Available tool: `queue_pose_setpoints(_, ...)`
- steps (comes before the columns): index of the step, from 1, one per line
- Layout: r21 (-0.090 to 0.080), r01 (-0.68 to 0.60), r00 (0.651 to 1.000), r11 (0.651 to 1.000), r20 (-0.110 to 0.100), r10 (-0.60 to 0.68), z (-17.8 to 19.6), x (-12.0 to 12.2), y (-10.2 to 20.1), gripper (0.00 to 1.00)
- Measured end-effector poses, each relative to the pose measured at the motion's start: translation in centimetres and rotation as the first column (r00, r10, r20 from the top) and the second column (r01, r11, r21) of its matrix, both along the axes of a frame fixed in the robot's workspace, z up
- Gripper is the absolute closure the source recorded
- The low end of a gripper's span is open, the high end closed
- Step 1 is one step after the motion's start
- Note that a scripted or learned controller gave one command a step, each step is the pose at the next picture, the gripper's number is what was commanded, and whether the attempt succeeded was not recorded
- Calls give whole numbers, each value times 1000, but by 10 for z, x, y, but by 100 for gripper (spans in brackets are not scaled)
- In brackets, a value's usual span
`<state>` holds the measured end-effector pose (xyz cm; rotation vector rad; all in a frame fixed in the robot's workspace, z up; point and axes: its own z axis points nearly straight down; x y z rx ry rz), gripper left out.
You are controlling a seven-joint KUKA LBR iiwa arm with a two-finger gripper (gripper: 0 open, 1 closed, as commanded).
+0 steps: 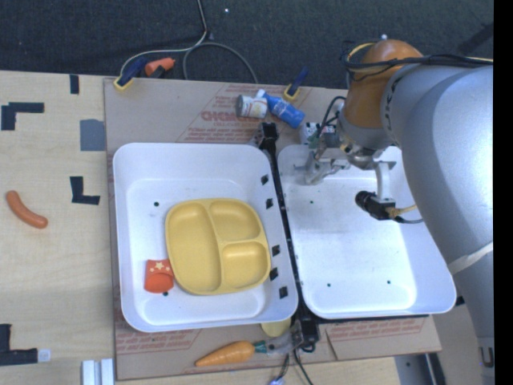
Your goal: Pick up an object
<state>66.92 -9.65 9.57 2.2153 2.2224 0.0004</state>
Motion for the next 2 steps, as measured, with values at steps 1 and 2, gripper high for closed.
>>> queue_pose_setpoints(1,9,-10,1000,1000,4,10,95,-41,124,100)
queue_pose_setpoints(2,-2,9,1000,1000,-2,-9,88,-3,25,100)
